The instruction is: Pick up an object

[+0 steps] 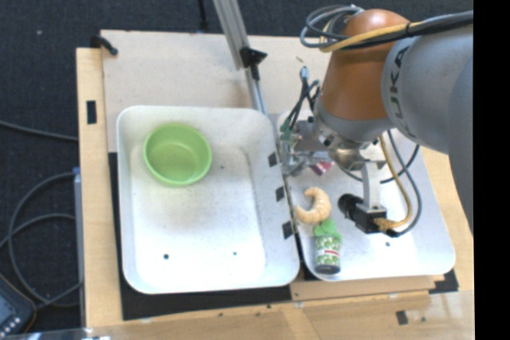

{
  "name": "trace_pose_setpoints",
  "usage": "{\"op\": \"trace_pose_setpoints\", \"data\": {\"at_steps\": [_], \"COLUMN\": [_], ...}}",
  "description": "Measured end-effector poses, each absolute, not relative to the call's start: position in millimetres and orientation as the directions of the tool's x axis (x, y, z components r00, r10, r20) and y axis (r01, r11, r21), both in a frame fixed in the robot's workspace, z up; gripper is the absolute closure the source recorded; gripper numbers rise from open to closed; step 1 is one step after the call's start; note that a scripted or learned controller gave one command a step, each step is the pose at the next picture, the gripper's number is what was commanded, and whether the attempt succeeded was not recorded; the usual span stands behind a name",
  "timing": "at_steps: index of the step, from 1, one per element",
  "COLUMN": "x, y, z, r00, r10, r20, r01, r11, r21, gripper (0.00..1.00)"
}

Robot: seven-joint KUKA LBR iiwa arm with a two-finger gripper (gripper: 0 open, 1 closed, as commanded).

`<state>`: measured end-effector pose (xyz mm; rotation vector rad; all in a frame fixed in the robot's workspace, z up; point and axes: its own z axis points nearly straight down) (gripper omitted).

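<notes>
A green bowl (pixel 178 154) sits upright in the far left part of the left bin (pixel 199 251). In the right bin (pixel 422 251) a tan croissant (pixel 314 205) lies near the bin's left wall. Just in front of it lies a small green jar (pixel 327 248) with a green lid. A bit of pink and purple (pixel 321 166) shows under the wrist. My gripper (pixel 299 158) is low over the right bin's left rim, just behind the croissant, and the wrist hides most of it.
A slanted metal pole (pixel 231 20) rises from behind the bins. The divide between the two bins (pixel 287 203) runs right beside the gripper. The arm covers the far part of the right bin.
</notes>
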<state>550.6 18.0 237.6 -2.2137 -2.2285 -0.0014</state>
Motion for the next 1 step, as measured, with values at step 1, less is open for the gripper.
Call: {"op": "trace_pose_setpoints", "data": {"at_steps": [1], "x": [534.2], "y": [79.8], "z": [240.1], "r00": [-0.009], "r10": [1.000], "r20": [0.003], "r01": [1.000], "r11": [0.009], "r21": [0.000], "gripper": [1.00]}}
